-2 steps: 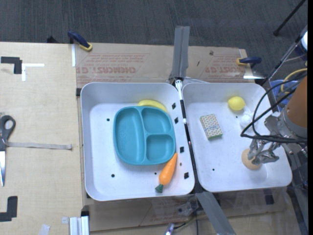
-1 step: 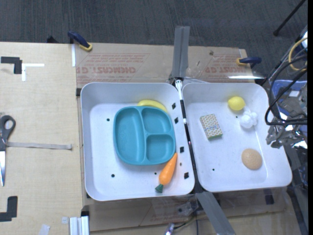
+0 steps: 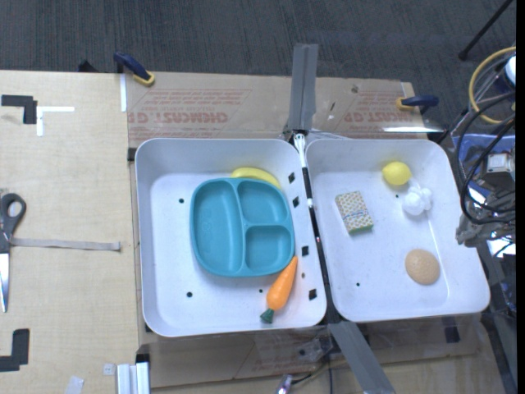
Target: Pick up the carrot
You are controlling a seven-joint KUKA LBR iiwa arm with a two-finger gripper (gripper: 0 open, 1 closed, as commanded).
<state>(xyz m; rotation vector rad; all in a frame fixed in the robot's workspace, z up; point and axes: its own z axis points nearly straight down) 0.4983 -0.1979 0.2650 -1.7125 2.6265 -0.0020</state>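
From the camera view, you have the carrot (image 3: 281, 286) in the left bin (image 3: 164, 302), in its near right corner. It lies flat and slanted. Its orange body runs up toward the far right, and its green top (image 3: 267, 315) points to the near edge. The thick end touches or slightly overlaps the near right rim of the teal divided plate (image 3: 243, 226), which takes up the middle of that bin. The carrot looks wedged in the narrow strip between the plate and the bin's right wall. I judge that this leaves you little room to close on it from the sides. A grasp across its width near the middle, where bare bin floor shows on both sides, looks like the better choice.

A yellow object (image 3: 254, 173) peeks out from behind the plate's far rim. Most of it is hidden, so you cannot tell what it is.

The right bin (image 3: 459, 294) holds things well apart from the carrot:
- a yellow ball (image 3: 396, 173) at the far side
- a small white piece (image 3: 416, 201) just beside the ball
- a patterned block (image 3: 354, 213) to the left
- a tan egg-shaped object (image 3: 422, 267) nearer

None of them lies in your way.

Two clamps (image 3: 134, 67) pin the cardboard sheet (image 3: 205, 105) under the bins, most likely to keep them from sliding. A pair of scissors (image 3: 8, 220) lies on the bench at the far left.

You cannot tell from this view whether the gripper is wide or narrow. The carrot lies untouched, so the pick is not yet begun.
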